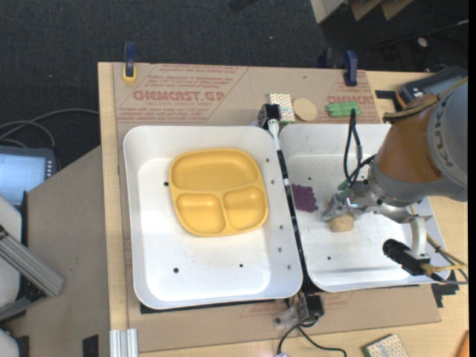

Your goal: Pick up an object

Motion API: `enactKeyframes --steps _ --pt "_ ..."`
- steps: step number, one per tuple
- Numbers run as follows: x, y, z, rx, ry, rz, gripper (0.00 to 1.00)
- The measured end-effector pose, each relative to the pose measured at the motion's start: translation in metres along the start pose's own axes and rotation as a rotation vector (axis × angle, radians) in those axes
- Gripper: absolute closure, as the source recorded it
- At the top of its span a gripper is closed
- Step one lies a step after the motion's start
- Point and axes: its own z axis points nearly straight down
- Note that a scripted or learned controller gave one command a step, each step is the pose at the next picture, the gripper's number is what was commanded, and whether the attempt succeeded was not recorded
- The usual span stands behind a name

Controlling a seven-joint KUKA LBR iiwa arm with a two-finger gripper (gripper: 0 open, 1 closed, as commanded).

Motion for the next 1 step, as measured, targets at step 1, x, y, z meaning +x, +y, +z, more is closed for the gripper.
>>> enactKeyframes --steps 1 --pt "0.0866 0.0565 -0.1453 -0.027 -0.002 -0.01 1.0"
